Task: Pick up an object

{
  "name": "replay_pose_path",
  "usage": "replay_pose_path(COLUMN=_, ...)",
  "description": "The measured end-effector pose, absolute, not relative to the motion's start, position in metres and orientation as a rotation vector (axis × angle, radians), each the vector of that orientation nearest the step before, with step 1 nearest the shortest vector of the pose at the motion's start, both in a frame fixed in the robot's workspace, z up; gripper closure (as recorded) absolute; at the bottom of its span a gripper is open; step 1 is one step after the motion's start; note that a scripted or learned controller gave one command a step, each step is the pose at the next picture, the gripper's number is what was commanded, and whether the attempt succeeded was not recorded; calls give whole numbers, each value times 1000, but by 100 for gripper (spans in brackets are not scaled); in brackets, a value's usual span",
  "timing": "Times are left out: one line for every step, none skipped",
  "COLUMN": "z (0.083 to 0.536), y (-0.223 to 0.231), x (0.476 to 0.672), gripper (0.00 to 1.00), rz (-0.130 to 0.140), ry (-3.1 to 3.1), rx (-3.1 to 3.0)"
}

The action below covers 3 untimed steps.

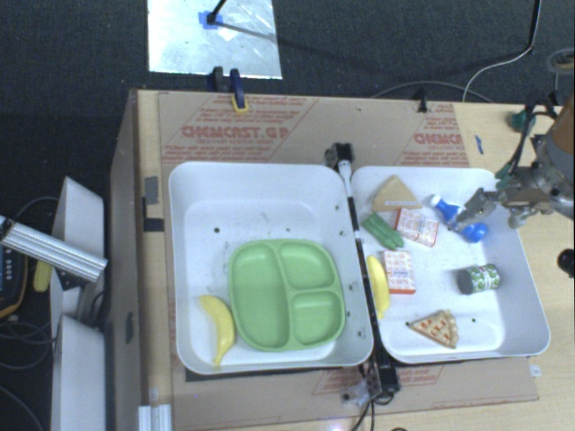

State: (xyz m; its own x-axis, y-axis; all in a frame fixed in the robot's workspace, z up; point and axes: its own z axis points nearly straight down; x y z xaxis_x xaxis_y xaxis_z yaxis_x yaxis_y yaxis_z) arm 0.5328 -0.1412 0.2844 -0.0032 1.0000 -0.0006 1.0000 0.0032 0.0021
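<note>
My gripper reaches in from the right and hangs over the upper right part of the right bin. It is just above a blue ball-like piece and right beside a blue and white bottle-like toy. Whether it touches either one is unclear. Further into that bin lie a tan wedge, a green pod, two red and white boxes, a green can, a pizza slice and a yellow banana against the left wall.
The left bin holds a green divided plate and a second banana at its front left. A black divider clamp sits where the two bins meet. Cables run behind the bench at the right.
</note>
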Motion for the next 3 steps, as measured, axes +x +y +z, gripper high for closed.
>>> replay_pose_path(z=126, y=-82, x=534, gripper=0, rz=-2, ry=2227, rx=2221)
replay_pose_path(z=84, y=-85, x=591, gripper=0, rz=1, ry=2224, rx=2218)
replay_pose_path(z=84, y=-102, x=661, gripper=0, rz=0, ry=2225, rx=2217)
